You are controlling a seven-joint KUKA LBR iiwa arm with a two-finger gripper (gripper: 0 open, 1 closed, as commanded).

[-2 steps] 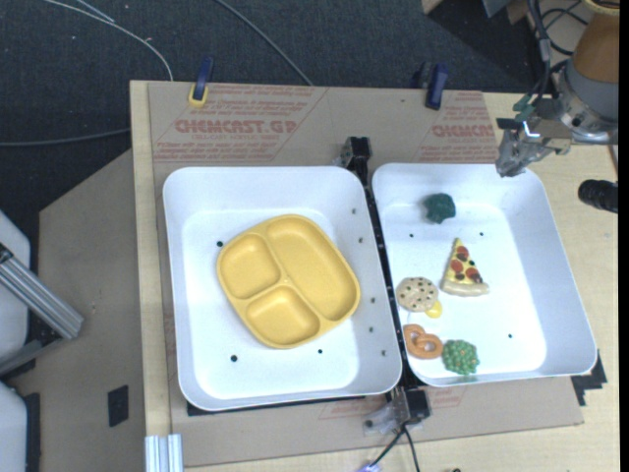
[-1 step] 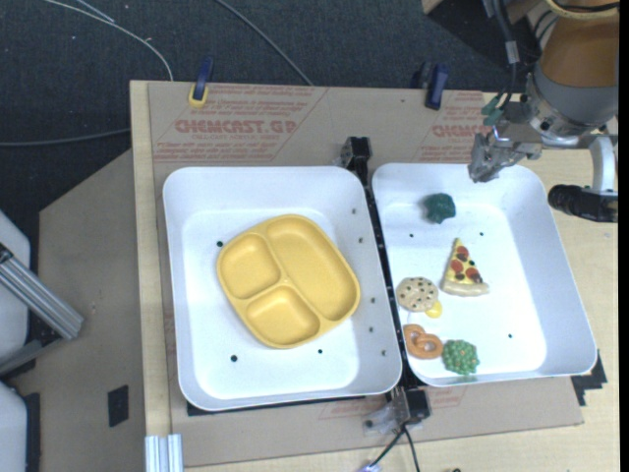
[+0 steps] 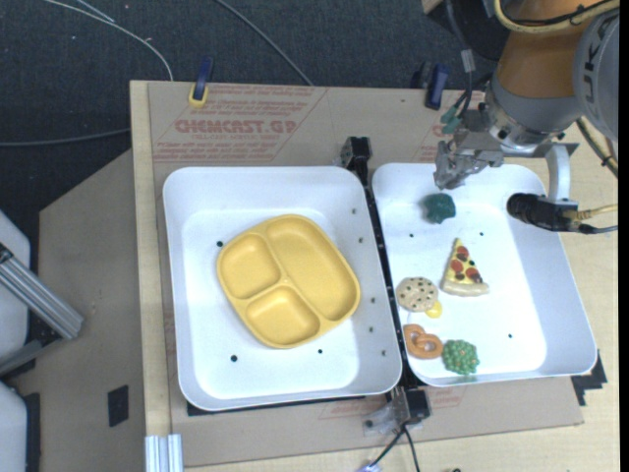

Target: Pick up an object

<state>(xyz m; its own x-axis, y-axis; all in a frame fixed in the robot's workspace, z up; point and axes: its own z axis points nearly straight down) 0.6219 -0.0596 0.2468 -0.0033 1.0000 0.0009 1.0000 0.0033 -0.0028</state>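
Left white bin (image 3: 187, 264): one yellow three-compartment tray (image 3: 287, 280), lying flat near the centre. Right white bin (image 3: 550, 303): dark teal lump (image 3: 438, 206), possibly a toy vegetable, near the far edge; toy pizza slice (image 3: 463, 268) at mid-bin; chocolate-chip cookie (image 3: 417, 292) beside the left wall; pretzel (image 3: 424, 340) and green broccoli piece (image 3: 460, 356) at the near edge. Gripper (image 3: 454, 171): hangs just above the teal lump, not touching it; fingers look close together with nothing between them.
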